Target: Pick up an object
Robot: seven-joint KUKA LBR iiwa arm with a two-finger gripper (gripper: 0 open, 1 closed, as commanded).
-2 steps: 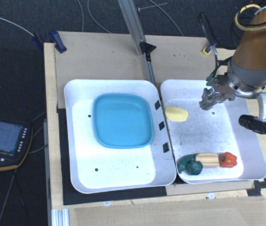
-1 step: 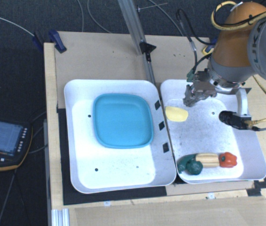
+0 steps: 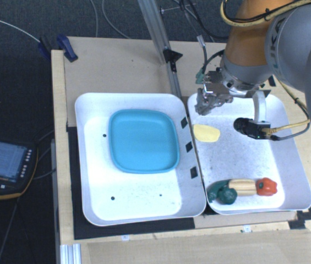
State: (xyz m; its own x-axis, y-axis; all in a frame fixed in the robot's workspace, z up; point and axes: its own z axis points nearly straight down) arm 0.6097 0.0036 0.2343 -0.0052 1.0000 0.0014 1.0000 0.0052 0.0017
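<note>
Near the right bin's (image 3: 293,164) left wall, just below the gripper (image 3: 206,106), a flat yellow piece (image 3: 206,133) is seen. Nothing is held between the fingers; how far they are parted cannot be told. The piece is judged light, thin and probably slippery, best pinched across its narrower width.

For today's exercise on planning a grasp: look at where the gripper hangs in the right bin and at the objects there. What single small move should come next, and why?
Probably a short shift toward the camera and down onto the yellow piece. The gripper hangs just beyond it in the right bin, with nothing seen between its fingers. The yellow piece lies alone and nearest; the green, tan and red toy sits farther off by the bin's near wall.
</note>
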